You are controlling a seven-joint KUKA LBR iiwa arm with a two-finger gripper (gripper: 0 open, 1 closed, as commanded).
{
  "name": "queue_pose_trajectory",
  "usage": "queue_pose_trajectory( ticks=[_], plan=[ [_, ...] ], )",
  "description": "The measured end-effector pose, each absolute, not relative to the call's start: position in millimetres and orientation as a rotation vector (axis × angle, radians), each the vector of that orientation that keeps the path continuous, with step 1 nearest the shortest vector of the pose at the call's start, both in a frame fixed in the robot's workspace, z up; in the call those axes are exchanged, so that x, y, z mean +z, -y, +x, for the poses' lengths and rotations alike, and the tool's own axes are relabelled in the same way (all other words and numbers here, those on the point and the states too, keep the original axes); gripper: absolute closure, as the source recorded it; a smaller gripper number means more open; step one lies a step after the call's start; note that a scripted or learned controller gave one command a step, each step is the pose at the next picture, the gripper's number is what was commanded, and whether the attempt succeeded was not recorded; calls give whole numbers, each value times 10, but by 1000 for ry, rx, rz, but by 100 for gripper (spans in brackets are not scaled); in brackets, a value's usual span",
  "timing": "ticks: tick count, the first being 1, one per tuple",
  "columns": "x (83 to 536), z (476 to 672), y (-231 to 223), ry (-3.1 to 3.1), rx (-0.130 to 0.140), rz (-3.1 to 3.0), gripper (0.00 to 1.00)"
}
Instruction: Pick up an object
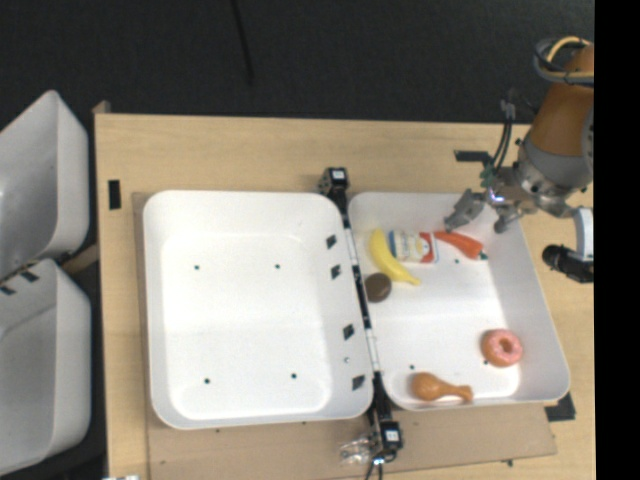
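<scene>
Nearby, labelled packet, writing unreadable, banana

The claw hangs open over the right bin's far corner, above an orange carrot. That bin also holds a banana, a small carton, a pink doughnut and a drumstick. The left bin sits beside it on the tabletop.

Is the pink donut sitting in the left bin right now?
No, the pink donut lies in the right bin, near its right wall, and not in the left bin.
</scene>
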State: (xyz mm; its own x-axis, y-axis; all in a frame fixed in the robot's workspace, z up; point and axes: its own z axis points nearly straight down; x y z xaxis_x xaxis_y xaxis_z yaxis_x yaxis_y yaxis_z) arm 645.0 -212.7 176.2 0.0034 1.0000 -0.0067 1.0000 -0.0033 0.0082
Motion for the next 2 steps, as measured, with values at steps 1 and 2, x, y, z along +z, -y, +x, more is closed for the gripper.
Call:
queue_pose_trajectory(
  ticks=[1,2],
  plan=[
    [995,6828,1974,-2223,1,2217,0],
    [1041,6897,1434,-2222,-9,2219,0]
  ],
)
